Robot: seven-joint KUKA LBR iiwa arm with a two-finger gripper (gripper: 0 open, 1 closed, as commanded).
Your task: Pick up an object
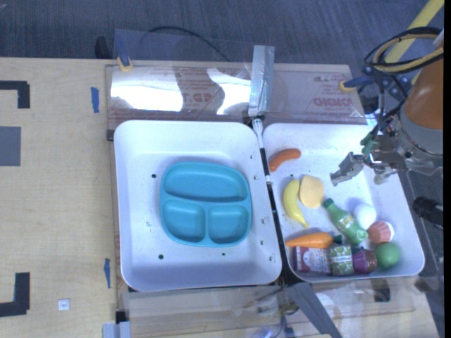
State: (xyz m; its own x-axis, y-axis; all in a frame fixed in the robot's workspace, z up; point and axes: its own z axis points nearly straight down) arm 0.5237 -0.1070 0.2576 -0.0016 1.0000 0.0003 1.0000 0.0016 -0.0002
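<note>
The gripper [361, 166] is positioned over the upper right part of the right bin [318, 138], with its two fingers spread apart and nothing between them; one finger [343, 171] extends down and to the left, the other sits nearer the bin's right wall. The items available for picking lie below and to the left of the gripper, none in contact with it. Nearest is a green bottle [345, 222] with a white label, lying tilted, and just beside its lower end a white egg [365, 213]. A pale yellow rounded piece [311, 191] touches a yellow banana [293, 203], which lies lengthwise near the bin's left wall. An orange sausage-shaped piece [284, 158] lies apart near the upper left of the bin. Along the bottom edge are an orange carrot [309, 241], a dark red packet [331, 260] with a green label, a pink-red rounded item [380, 232] and a green ball [387, 255]. The left bin [141, 146] holds a blue divided tray [206, 203] with three compartments.
</note>
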